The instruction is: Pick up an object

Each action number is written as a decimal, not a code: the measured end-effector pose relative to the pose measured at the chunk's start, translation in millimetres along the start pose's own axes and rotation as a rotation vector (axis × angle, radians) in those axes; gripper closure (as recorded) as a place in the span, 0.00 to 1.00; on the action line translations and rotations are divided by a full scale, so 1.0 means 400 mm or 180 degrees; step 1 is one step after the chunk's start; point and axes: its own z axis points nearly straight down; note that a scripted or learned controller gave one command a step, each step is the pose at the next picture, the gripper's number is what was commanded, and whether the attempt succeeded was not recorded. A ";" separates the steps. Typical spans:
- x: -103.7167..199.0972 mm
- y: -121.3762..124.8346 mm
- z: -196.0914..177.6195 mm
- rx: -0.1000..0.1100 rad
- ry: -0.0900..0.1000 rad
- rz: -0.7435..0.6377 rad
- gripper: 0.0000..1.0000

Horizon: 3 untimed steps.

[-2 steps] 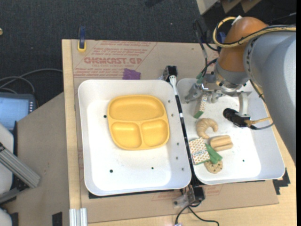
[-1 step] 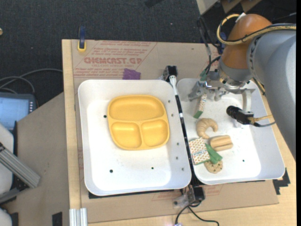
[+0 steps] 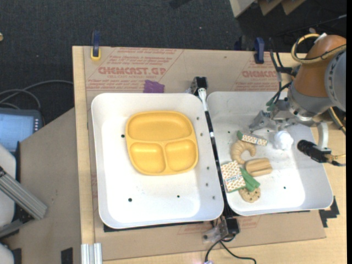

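The right bin (image 3: 308,194) holds several small toy foods. A pale croissant (image 3: 240,149) lies near its middle, with a tan bread roll (image 3: 258,166) just below it. A green-and-white packet (image 3: 232,176) and a brown cookie (image 3: 251,194) sit near the bin's front left. A small striped bar (image 3: 254,139) lies above the croissant. A white round piece (image 3: 283,140) rests right of the bar. My gripper (image 3: 268,121) hangs low over the bin's upper middle, just above the bar and the white piece. Nothing is seen held in it.
The left bin (image 3: 110,197) carries a yellow divided plate (image 3: 161,142). A black bar (image 3: 206,125) runs along the seam between the bins. A purple scrap (image 3: 153,86) lies on the cardboard behind the left bin. The arm's orange band (image 3: 322,51) is at the right.
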 end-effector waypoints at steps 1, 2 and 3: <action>0.241 -0.054 0.000 0.0002 0.0021 -0.0045 0.00; 0.227 -0.051 -0.026 -0.0016 0.0011 -0.0024 1.00; 0.227 -0.051 -0.025 -0.0014 0.0012 -0.0023 0.00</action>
